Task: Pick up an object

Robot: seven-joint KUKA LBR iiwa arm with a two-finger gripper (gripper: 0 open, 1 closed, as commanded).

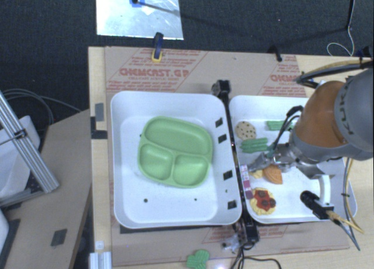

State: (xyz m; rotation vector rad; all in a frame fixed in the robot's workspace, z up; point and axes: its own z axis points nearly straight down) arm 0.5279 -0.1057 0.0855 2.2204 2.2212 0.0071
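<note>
1. Tool low in right bin, at 9 o'clock of the arm's orange band. Opening can't be told from this slant; nothing seen between the tips.
2. Tool tip just beside orange croissant-like piece, at its 11 o'clock; contact can't be told.
3. Croissant piece: long axis roughly 10-to-4 o'clock, lying flat.
4. Green bean-like piece at 12 o'clock of tool, long axis near 9-to-3.
5. Cookie further toward 12; pizza slice at 6 o'clock.
6. Left bin carries green divided plate.
</note>
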